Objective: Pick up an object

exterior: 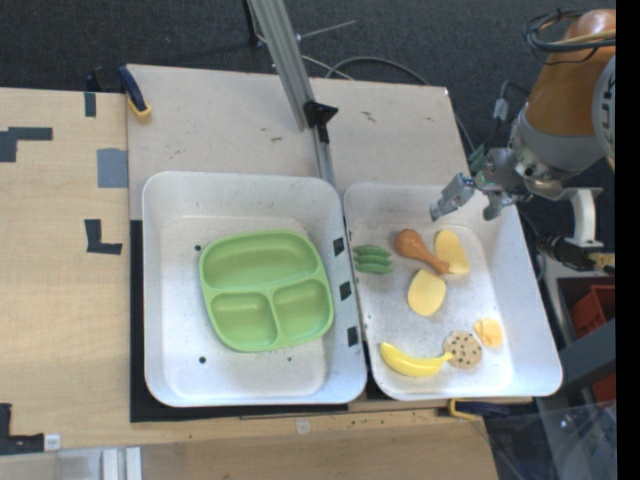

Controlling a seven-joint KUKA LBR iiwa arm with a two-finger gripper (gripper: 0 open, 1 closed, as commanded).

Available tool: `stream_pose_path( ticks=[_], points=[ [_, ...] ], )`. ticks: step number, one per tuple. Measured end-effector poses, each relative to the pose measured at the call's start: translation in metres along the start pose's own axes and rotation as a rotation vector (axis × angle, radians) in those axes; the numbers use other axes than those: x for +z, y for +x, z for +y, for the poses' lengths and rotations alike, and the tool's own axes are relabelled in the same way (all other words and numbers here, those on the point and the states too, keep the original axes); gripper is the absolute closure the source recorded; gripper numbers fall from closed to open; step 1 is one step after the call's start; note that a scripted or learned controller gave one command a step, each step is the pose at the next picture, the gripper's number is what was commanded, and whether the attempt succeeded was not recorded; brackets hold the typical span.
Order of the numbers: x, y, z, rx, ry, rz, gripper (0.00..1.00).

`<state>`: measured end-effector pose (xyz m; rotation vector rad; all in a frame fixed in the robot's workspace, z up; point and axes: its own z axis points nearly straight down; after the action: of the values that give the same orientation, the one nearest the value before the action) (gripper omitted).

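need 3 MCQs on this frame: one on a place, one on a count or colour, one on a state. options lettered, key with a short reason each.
1. Where does the banana lie?
A. On the green tray
B. Near the front edge of the right bin
C. On the bench outside the bins

2. How many compartments does the green tray have?
A. Two
B. Three
C. Five

3. What is the state of the end effector?
A. Clamped on the drumstick
B. Resting on the tray
C. Open, holding nothing, above the right bin's far edge

Key: 1 B, the banana sits low in the right bin beside the cookie. 2 B, one long section and two small ones show. 3 C, the fingers stand apart with nothing between them, and the drumstick lies apart in the bin.
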<state>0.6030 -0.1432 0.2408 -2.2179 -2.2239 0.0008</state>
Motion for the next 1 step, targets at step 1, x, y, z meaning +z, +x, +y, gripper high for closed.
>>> stream_pose_path(
  ticks=[1],
  points=[
    [0.0000, 0.0000, 0.0000, 0.000, 0.000, 0.000, 0.00]
  ],
)
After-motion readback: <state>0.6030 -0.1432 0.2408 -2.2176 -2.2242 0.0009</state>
